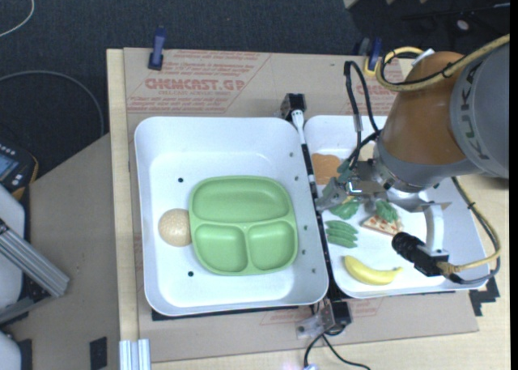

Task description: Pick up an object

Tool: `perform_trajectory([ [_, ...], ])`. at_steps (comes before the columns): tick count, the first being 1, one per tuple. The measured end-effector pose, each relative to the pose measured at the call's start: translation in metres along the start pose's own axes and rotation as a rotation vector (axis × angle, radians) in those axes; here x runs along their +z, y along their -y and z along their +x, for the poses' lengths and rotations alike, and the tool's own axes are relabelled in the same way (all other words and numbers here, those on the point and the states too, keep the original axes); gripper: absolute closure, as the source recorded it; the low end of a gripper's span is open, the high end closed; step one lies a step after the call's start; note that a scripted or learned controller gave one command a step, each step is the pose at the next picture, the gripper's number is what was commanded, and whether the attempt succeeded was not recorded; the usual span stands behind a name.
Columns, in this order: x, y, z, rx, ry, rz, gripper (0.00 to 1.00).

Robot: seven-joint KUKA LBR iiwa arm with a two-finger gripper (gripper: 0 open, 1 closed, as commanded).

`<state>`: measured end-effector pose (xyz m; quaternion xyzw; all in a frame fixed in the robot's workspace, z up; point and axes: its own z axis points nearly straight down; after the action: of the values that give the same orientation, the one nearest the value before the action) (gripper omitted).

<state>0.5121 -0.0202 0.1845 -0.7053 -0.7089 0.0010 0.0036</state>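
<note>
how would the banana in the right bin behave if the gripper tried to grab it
The banana looks like a smooth, curved toy, so it may slip or pivot between the fingers. It lies flat on the right bin floor, so it probably won't roll far. It seems small, likely light.

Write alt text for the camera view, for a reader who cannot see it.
A grey and orange robot arm reaches from the right over the right white bin, which holds a banana, green pea pods and a pizza slice. The left white bin holds a green divided plate with a beige ball beside it.
</note>
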Motion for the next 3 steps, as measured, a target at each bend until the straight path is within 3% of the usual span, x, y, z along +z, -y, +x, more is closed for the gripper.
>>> perform_trajectory([
  [1, 0.0, 0.035, 0.002, 0.007, 0.002, -0.001, 0.0],
  [2, -0.01, 0.033, 0.002, 0.006, 0.003, -0.007, 1.0],
  [3, 0.001, 0.033, 0.089, -0.004, 0.001, -0.004, 1.0],
])
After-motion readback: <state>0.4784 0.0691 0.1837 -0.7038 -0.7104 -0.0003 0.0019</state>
